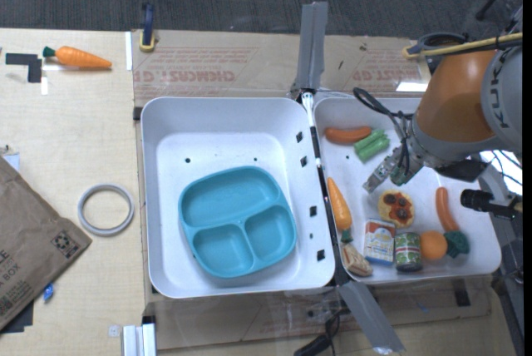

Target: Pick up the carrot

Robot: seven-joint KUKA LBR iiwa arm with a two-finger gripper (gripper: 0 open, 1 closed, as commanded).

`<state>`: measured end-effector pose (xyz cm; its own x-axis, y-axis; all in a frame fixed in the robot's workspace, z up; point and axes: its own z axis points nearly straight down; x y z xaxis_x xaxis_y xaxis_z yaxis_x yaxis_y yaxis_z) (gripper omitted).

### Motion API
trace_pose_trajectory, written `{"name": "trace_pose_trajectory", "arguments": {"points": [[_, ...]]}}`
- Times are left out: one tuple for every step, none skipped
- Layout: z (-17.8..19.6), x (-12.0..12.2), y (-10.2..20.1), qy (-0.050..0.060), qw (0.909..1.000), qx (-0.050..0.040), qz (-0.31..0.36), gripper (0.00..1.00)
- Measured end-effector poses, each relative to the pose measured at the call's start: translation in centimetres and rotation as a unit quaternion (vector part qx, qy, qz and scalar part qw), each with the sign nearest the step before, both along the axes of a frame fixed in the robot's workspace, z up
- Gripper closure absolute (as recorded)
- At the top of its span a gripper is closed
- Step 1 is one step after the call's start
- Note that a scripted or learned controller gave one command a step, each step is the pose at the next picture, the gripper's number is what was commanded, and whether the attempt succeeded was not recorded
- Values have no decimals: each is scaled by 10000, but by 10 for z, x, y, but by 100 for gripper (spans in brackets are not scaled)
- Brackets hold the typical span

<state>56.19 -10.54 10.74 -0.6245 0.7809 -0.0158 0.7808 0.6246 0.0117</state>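
A carrot (pixel 337 205) with a green stub lies along the left wall of the right bin (pixel 486 263), tip pointing to the far side. A second carrot (pixel 76 57) rests on the bench at the far left, outside the bins. My gripper (pixel 391 172) hangs over the middle of the right bin, to the right of the bin carrot and a little farther back, just above a small pizza toy (pixel 396 207). Nothing shows held in it. The arm's orange band (pixel 453 101) rises behind it.
The right bin also holds a red sausage (pixel 347 134), a green piece (pixel 371 145), another sausage (pixel 446 209), an orange (pixel 432 245), a can (pixel 407 250) and a carton (pixel 378 242). A blue divided plate (pixel 239 220) sits in the left bin (pixel 166 180). A tape ring (pixel 105 208) lies on the bench.
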Motion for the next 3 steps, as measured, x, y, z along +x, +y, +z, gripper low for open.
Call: {"name": "trace_pose_trajectory", "arguments": {"points": [[89,-32,-47,82,9886,32,-1505,100],[24,-85,-57,98,9846,41,-1747,100],[-10,-77,-44,-25,9990,-12,443,100]]}}
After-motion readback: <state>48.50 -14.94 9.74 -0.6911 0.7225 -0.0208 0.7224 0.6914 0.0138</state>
